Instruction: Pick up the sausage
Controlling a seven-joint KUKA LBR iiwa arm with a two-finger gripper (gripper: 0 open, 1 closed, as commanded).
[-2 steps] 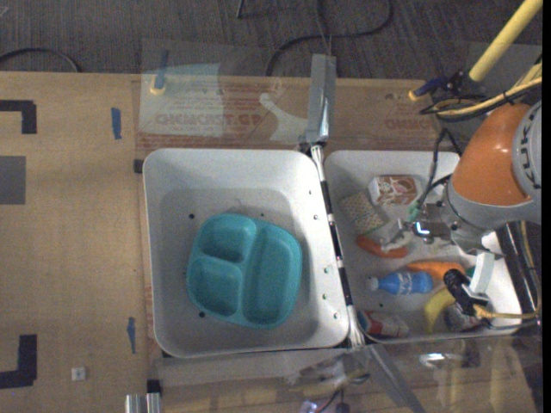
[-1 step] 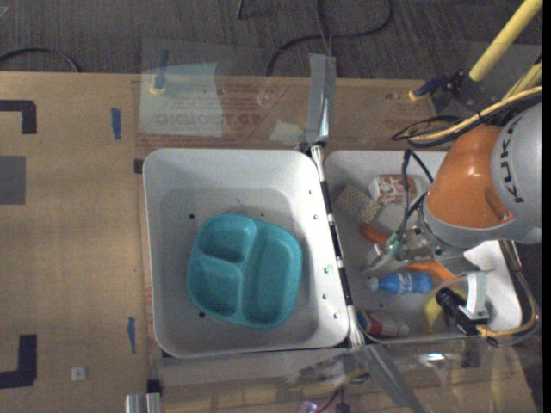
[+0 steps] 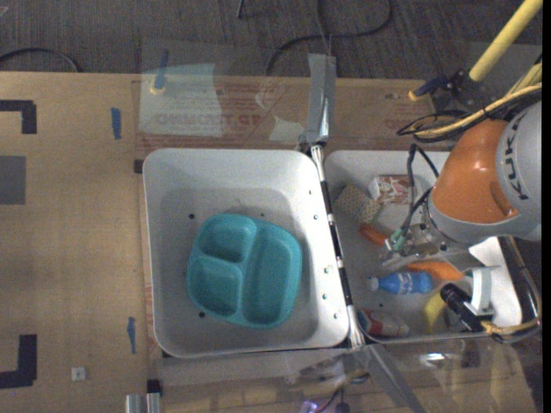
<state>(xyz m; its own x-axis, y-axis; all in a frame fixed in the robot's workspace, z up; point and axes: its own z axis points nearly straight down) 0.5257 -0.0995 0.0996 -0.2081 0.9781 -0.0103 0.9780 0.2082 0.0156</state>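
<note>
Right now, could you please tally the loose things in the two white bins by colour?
Teal: 1, the teal divided plastic tray
Blue: 1, the blue plastic bottle
Orange: 2, the small orange piece and the long orange piece
Yellow: 1, the yellow object
Total: 5

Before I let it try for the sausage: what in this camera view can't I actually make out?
- Gripper: small and blurred; what its tips touch is unclear.
- Right bin: its far right side is covered by the arm.
- Items in the right bin: small, crowded, overlapping; the sausage cannot be picked out with certainty.
</note>
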